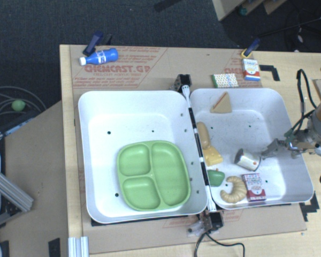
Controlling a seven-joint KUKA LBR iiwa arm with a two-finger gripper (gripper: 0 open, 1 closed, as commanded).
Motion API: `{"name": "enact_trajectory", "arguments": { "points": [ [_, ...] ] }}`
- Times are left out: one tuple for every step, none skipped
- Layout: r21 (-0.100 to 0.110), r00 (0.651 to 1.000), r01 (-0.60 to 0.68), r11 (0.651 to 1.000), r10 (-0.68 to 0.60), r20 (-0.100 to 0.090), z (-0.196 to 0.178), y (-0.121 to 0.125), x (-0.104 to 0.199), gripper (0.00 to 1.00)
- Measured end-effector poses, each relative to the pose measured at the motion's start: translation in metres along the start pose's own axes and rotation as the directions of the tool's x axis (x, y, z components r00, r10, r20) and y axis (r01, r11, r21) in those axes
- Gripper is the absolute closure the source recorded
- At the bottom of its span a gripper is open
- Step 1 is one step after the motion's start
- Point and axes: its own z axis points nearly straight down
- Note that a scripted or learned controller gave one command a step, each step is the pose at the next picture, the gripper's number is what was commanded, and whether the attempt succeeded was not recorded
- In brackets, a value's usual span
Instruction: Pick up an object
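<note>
While my end effector (271, 149) hovers beside the small cup (247, 160), I can't tell its opening.
I judge the cup light, stiff, likely to roll; take its rim.

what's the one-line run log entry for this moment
arm: in right white bin | gripper: beside small white cylinder | grasp: none seen | left white bin: green divided plastic tray

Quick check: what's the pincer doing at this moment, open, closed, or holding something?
Pincer: low in the right bin, beside the small white cylinder; open or closed cannot be told, and nothing is visibly held.
</note>
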Motion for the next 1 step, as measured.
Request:
{"name": "enact_trajectory", "arguments": {
  "points": [
    [0.0,1.0,0.005,1.0,-0.005,-0.003,0.0405,0.0371,0.0575,0.0]
  ]
}}
